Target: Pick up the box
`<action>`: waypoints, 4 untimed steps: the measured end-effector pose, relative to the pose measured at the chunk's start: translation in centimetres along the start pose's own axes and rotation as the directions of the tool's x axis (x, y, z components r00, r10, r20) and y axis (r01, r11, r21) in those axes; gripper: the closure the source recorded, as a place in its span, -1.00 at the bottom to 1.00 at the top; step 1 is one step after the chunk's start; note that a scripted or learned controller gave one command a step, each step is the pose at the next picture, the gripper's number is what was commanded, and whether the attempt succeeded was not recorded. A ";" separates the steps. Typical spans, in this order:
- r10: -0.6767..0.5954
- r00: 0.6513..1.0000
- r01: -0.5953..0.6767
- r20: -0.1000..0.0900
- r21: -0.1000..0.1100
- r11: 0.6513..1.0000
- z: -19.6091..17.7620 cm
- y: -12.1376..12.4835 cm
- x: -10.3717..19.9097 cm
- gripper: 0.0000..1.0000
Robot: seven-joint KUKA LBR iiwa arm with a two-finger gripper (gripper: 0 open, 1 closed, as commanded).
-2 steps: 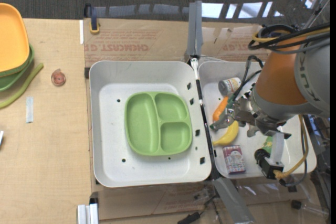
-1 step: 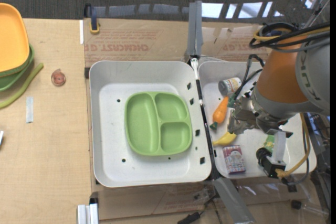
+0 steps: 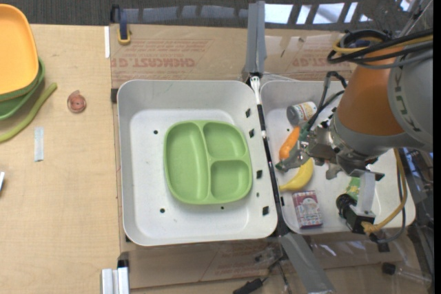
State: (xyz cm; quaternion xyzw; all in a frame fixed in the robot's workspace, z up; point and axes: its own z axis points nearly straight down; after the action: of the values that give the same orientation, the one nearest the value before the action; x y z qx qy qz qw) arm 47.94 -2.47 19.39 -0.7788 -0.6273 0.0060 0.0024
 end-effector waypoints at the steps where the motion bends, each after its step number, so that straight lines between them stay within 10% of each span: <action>1: -0.002 1.000 0.002 0.005 0.008 1.000 -0.5 0.1 -0.1 1.00; 2: -0.002 1.000 0.002 0.005 0.008 1.000 -0.5 0.1 -0.1 -1.00; 3: -0.003 1.000 0.003 0.009 0.017 1.000 -0.9 0.1 -0.2 1.00; 4: -0.003 1.000 0.003 0.009 0.017 1.000 -0.9 0.1 -0.2 -1.00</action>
State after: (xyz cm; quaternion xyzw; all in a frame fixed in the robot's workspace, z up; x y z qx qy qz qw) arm 48.03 -2.70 20.31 -0.7777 -0.6284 0.0150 0.0060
